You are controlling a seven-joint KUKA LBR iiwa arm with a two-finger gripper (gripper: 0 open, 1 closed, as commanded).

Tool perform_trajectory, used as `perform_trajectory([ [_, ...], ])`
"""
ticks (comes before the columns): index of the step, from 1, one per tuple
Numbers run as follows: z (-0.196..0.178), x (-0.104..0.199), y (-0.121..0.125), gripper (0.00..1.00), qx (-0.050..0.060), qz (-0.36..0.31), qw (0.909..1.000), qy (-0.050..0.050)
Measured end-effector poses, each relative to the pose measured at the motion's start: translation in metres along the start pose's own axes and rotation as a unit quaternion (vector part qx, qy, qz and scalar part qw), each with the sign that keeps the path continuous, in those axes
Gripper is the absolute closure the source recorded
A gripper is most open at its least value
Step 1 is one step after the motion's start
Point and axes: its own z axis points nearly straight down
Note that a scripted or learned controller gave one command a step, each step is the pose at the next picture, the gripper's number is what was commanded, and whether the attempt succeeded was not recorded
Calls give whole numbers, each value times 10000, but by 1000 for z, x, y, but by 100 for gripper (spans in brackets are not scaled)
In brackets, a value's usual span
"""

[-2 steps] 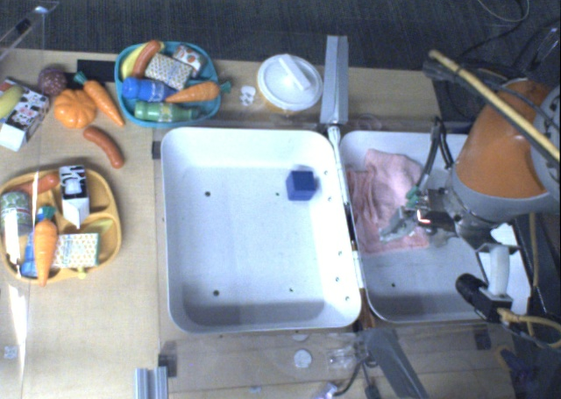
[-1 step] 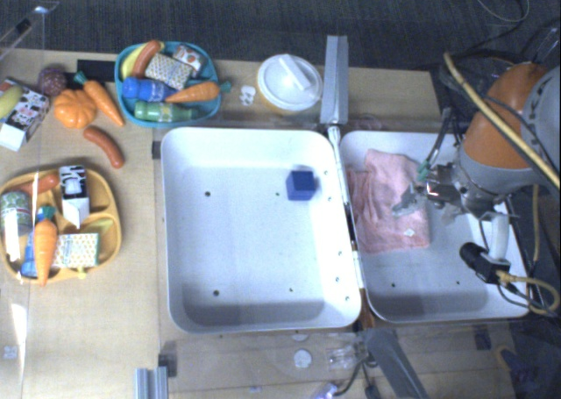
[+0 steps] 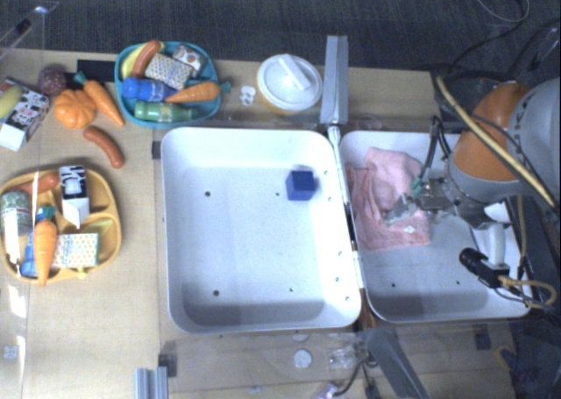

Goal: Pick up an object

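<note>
Not lifted yet, by the look of it: soft crumpled pink cloth (image 3: pixel 386 198) lying in the right shallow white bin (image 3: pixel 438 292), small blue cube (image 3: pixel 301 184) resting alone in the left shallow white bin (image 3: pixel 219 301). Hand (image 3: pixel 410 204) low at the cloth's right edge, seemingly touching the fabric; impossible to tell whether spread or pressed together, nothing clearly between.

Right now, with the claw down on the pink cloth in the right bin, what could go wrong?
1. The claw sits over the pink cloth; soft, crumpled fabric may slip free or come up only partly when lifted.
2. The cloth lies against the right bin's left wall, so a trailing edge could snag there.
3. The blue cube sits in the left bin, away from the claw.
</note>
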Motion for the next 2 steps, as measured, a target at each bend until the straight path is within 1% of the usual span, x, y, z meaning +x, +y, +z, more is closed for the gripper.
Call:
perform_trajectory([
  [1, 0, 4, 12, 0, -6, -762, 9971, -13],
  [2, 0, 6, 17, 0, -20, -1548, 9879, -17],
])
